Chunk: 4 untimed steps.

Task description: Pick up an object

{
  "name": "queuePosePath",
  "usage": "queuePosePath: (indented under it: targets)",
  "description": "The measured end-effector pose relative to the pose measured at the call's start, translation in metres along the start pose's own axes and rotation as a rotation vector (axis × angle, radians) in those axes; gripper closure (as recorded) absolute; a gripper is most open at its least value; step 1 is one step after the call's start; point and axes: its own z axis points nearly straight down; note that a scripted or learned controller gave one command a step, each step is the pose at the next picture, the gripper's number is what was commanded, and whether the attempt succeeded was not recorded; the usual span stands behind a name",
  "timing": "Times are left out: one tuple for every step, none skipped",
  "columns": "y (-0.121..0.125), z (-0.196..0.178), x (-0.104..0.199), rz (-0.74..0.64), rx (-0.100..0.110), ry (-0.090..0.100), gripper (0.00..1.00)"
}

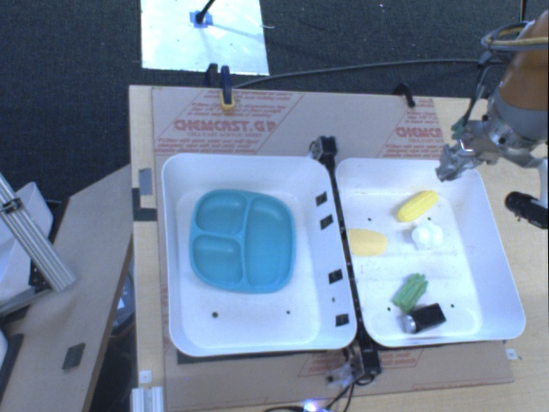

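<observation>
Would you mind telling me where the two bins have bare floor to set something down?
In the left bin, a strip runs all around the blue divided plate. In the right bin, the near-left patch beside the green toy is bare. Its middle is crowded: corn cob, yellow piece, white lump, black object.

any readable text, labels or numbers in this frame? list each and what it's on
"CHEMCAST GP": red print on the brown paper-masked sheet under the two white bins, left of centre.
Same red print again near the sheet's right corner, partly cut off and too blurred to read fully.
No other readable text.
</observation>
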Motion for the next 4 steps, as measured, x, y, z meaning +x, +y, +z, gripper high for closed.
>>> queuePosePath:
  targets:
    - [0.001,-0.011,0.000,0.000,0.004,0.001,1.00]
    - [-0.003,-0.006,0.045,-0.001,0.006,0.002,1.00]
    - [0.002,0.005,0.092,-0.002,0.005,0.002,1.00]
    - [0.000,-0.002,0.145,-0.003,0.004,0.003,1.00]
